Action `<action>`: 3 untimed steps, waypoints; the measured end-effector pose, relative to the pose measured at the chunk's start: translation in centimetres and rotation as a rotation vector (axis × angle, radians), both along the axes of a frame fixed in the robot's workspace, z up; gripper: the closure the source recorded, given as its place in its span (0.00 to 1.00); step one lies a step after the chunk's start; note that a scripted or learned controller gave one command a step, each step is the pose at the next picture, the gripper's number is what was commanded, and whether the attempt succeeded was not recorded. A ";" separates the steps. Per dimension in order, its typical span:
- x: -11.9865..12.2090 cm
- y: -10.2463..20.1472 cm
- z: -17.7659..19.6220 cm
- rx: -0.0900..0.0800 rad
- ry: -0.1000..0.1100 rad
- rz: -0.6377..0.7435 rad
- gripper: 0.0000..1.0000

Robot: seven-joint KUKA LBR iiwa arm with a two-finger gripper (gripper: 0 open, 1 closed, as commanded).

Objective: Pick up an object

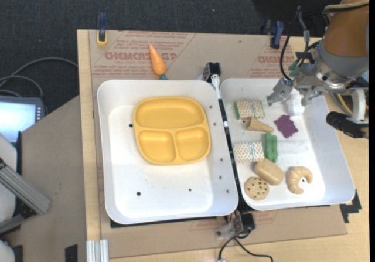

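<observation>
My gripper (291,98) hangs over the far part of the right bin (334,155), with its fingers spread and nothing between them. Just below it lies a purple piece (286,125). To its left sit a sprinkled wafer (251,108) and an ice cream cone (259,125). Further toward the front are a green stick (270,146), a second wafer (248,150), a bread roll (268,171), a croissant (299,178) and a cookie (256,187).
The left bin (117,155) holds a yellow divided plate (171,129). An orange carrot (157,60) lies on the cardboard behind the left bin. A black clamp (212,70) sits between the bins at the back.
</observation>
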State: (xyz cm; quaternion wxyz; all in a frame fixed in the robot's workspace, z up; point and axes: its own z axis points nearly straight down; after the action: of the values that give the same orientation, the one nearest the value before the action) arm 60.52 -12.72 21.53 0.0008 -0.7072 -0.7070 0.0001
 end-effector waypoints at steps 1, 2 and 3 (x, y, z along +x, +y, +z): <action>-3.5 -1.9 -11.9 0.002 0.011 -0.003 0.00; -6.0 0.8 -13.2 0.002 0.005 0.000 0.00; -5.8 0.7 -12.1 -0.001 -0.003 -0.002 1.00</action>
State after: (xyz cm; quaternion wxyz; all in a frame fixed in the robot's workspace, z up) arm 54.74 -12.07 9.48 -0.0006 -0.7078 -0.7064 -0.0006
